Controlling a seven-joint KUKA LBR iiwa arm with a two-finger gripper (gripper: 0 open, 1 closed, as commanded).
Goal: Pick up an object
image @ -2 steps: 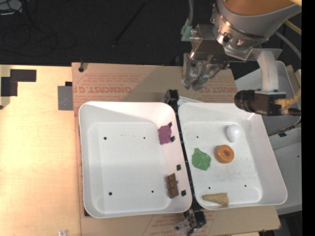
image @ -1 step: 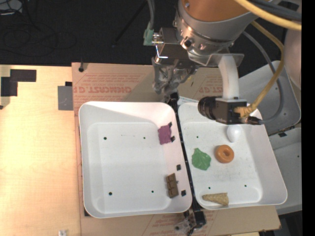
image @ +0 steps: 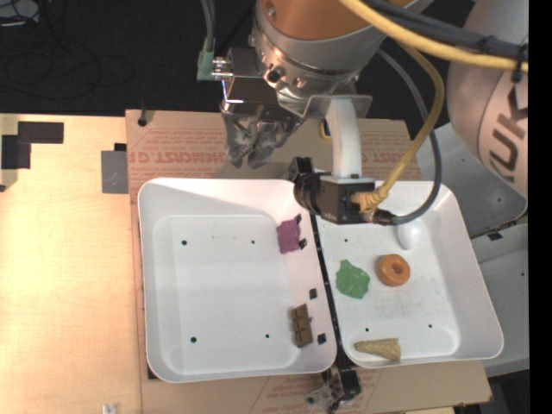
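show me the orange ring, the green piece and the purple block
orange ring (image: 394, 270): camera view, right bin, point on the ring's left band beside the hole
green piece (image: 352, 280): camera view, right bin, point on its middle
purple block (image: 288, 236): camera view, left bin by the divider, point on its top face

Pale wooden bench (image: 60, 274); brown cardboard sheet (image: 181, 149) beneath; dark background with cables (image: 34, 7).

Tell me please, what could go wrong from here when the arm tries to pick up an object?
1. The purple piece and the brown block lie close to the left bin's right wall, so a grasp there may hit the wall.
2. The green object and the orange ring lie near each other; the gripper, now above the bins' far edge, might push one while reaching the other.
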